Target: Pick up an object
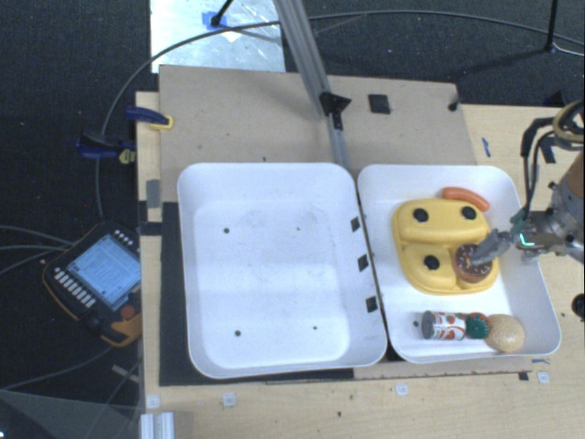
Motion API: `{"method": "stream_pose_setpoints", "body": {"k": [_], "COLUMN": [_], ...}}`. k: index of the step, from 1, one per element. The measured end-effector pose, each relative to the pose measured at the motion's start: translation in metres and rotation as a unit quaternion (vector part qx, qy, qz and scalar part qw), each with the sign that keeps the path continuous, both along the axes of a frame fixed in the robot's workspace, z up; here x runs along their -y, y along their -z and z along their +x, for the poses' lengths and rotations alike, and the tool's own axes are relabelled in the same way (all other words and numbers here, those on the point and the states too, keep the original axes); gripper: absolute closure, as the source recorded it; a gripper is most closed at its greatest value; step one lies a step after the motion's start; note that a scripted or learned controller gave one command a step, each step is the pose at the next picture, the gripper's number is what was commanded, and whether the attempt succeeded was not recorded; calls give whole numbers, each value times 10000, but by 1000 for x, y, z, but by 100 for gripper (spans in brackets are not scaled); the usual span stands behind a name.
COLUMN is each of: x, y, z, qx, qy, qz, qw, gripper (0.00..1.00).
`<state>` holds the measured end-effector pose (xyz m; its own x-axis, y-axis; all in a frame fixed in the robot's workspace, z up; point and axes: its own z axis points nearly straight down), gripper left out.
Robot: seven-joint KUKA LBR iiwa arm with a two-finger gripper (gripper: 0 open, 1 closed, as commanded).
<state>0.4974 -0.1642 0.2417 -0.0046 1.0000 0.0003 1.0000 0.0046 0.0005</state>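
Observation:
The right bin (539, 291) holds a large yellow plastic piece (431, 236) with dark dots. An orange-red sausage (465, 196) lies at that piece's far edge. A brown sprinkled donut (470, 263) rests on its near right corner. A small red and white can (444, 326), a green bit (478, 324) and a beige rounded object (505, 334) lie along the bin's front wall. My gripper (483, 252) reaches in from the right at a low slant, and its tip sits at the donut's upper right edge. Nothing is seen lifted.
The left bin (196, 245) stands beside the right one, with black clips (362, 262) along the shared rims. A grey pole (311, 58) slants over the bench's back. A handheld pendant (96, 277) lies off the bench to the left.

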Motion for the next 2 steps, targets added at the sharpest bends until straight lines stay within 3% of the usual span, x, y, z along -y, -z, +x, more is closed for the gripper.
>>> {"method": "stream_pose_setpoints", "body": {"k": [1, 2], "x": [0, -6], "y": [0, 43], "z": [0, -1], "qx": [5, -11], "qy": [-1, 14], "qz": [-1, 1], "qw": [10000, 10000], "gripper": [0, 0]}}
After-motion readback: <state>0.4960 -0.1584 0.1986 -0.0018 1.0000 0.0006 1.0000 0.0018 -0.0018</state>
